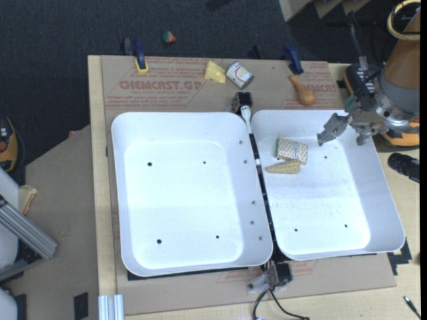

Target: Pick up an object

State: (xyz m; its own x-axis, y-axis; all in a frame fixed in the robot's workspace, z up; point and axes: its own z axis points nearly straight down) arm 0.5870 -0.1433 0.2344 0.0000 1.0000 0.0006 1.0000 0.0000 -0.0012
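Note:
In the right bin (360, 205) lie two objects near its far left part: a speckled beige block (292, 149) and, just in front of it, a flat tan piece (283, 168). My gripper (345, 133) hangs over the far right part of that bin, to the right of the block and apart from it. Its two grey fingers (329, 131) are spread, so it is open, with nothing between them. The left bin (133, 199) holds no object.
Beyond the bins, on the board, lie a yellow piece (215, 72), a small white box (239, 75), a tan wooden piece (303, 92) and a black tool (243, 103). Blue clamps (139, 55) (291, 59) hold the far edge.

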